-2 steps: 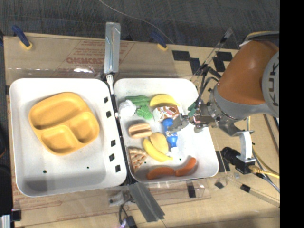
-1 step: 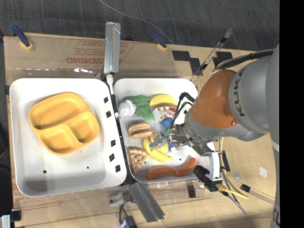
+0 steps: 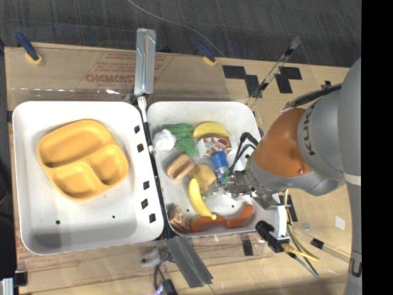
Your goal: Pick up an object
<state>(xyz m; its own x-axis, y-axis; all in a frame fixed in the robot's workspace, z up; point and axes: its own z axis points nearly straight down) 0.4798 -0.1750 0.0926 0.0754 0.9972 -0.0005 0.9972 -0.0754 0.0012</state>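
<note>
Gripper (image 3: 228, 183) low over right bin (image 3: 236, 110) near right wall; finger state unclear; banana (image 3: 196, 200), sausage (image 3: 224, 221), bottle (image 3: 220, 161) crowd it.

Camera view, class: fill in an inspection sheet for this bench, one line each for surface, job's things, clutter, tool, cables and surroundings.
Surface: two white bins side by side, left bin and right bin, on a cardboard-covered bench.
Job's things: the right bin holds a banana, a second yellow fruit, a sausage, a bread roll, a blue bottle, a green item and a white ball.
Clutter: a yellow divided tray lies in the left bin.
Tool: the tool is low in the right bin by the bottle; grip cannot be told.
Cables: a thin wire crosses the floor.
Surroundings: blue clamps on the bench's far edge.
</note>
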